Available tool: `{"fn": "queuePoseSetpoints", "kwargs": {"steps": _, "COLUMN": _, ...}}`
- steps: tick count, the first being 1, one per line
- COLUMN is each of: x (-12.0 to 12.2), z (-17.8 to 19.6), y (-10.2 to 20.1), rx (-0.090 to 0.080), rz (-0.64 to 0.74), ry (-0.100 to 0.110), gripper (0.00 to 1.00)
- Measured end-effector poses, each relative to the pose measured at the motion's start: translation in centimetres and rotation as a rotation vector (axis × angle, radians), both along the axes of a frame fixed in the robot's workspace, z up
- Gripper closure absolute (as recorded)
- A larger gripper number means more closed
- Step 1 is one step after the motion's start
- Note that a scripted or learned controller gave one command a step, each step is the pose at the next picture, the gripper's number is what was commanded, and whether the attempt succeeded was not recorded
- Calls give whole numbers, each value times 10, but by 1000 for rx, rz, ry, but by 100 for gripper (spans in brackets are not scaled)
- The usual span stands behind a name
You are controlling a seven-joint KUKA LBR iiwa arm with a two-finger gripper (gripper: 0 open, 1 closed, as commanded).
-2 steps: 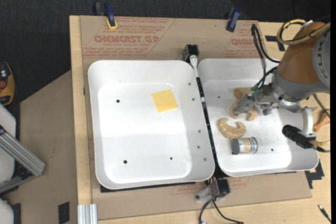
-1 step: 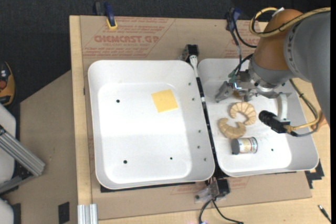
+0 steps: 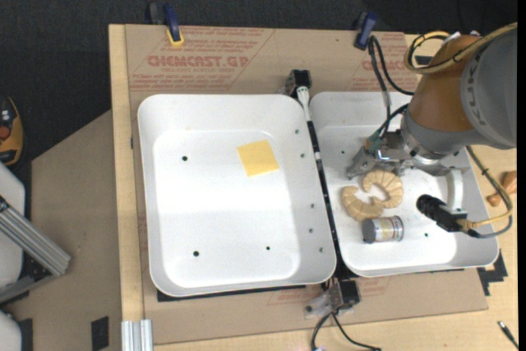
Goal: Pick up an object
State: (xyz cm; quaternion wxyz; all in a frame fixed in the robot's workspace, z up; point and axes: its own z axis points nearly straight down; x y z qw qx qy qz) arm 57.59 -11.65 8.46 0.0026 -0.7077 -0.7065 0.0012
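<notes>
A brown board point(image 3: 246, 45) on the bench carries two shallow white bins side by side, clamped at the far edge by blue clips point(image 3: 171, 19). In the right bin point(image 3: 345, 115) the gripper point(image 3: 380, 156) hangs low over a tan ring-shaped pastry point(image 3: 374, 193), and whether it is clenched or released cannot be told from above; just beside the pastry, nearer the front, a small grey jar point(image 3: 383, 229) lies on its side. The left bin point(image 3: 164, 201) holds a flat yellow square point(image 3: 258, 158), well apart from the arm.

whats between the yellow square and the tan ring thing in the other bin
In the camera view, bare white floor of the left bin, then the two bins' adjoining rims, lie between the yellow square and the tan ring.
</notes>
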Motion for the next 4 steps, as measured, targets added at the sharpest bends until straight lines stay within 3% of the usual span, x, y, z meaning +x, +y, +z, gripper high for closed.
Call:
{"fn": "queuePoseSetpoints", "kwargs": {"steps": 1, "x": 2, "z": 11, "y": 0, "rx": -2, "rz": 1, "ry": -5, "gripper": 100}}
{"fn": "queuePoseSetpoints", "kwargs": {"steps": 2, "x": 37, "z": 107, "y": 126, "rx": 4, "rz": 16, "ry": -19, "gripper": 100}}
{"fn": "queuePoseSetpoints", "kwargs": {"steps": 3, "x": 53, "z": 234, "y": 162, "rx": 0, "rz": 8, "ry": -23, "gripper": 100}}
{"fn": "queuePoseSetpoints", "kwargs": {"steps": 4, "x": 91, "z": 437, "y": 172, "rx": -2, "rz": 5, "ry": -29, "gripper": 100}}
